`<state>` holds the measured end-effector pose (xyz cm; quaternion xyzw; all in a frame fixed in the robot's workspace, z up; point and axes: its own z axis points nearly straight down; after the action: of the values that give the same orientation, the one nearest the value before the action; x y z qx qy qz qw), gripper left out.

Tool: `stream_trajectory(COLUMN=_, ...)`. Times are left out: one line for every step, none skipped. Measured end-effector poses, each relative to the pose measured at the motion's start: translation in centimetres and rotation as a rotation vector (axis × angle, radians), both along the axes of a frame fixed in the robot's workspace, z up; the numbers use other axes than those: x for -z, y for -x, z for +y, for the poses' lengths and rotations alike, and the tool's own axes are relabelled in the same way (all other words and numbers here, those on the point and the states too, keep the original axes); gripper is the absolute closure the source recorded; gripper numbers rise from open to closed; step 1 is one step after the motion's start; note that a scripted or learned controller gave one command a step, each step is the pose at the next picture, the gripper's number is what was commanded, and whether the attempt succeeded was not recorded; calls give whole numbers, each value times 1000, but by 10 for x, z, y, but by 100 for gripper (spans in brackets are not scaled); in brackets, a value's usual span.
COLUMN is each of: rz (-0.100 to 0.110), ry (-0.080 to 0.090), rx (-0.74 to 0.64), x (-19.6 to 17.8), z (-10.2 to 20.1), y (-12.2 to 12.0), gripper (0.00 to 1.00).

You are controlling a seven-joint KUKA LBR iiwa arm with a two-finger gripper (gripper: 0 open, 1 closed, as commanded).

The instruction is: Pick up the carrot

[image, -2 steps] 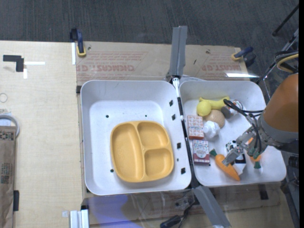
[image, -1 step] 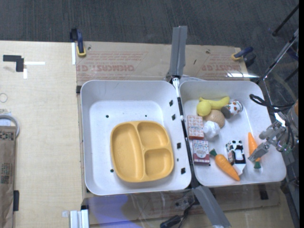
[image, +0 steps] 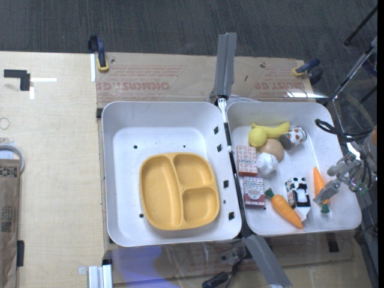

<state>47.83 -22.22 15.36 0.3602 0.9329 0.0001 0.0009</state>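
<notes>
Hand [image: 333, 183] hovers at right bin's [image: 336, 221] right edge; grip state we can't tell. We judge: go left, align w/ carrot [image: 286, 210], avoid milk carton [image: 298, 193].

I work in a robotics lab, at a test bench rather than in any kitchen. My two white bins [image: 114, 161] sit side by side on a sheet of printed cardboard [image: 162, 77], which is held at the bench's far edge by a yellow clamp [image: 102, 62] on the left and another clamp [image: 305, 69] on the right. Black tape marks [image: 18, 77] sit on the pale wood [image: 48, 161] toward the far left corner. Dark carpet [image: 150, 11] lies beyond the far edge, and loose cables [image: 336, 134] trail along the right edge.
</notes>
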Motion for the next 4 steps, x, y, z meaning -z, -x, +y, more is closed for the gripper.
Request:
stream_trajectory(rz=0, ry=0, rx=0, x=0, z=0, y=0, gripper=0)
stream_trajectory(rz=2, ry=-1, rx=266, x=6, z=0, y=1, gripper=0)
stream_trajectory(rz=2, ry=-1, rx=267, x=6, z=0, y=0, gripper=0)
stream_trajectory(rz=2, ry=-1, rx=267, x=6, z=0, y=0, gripper=0)
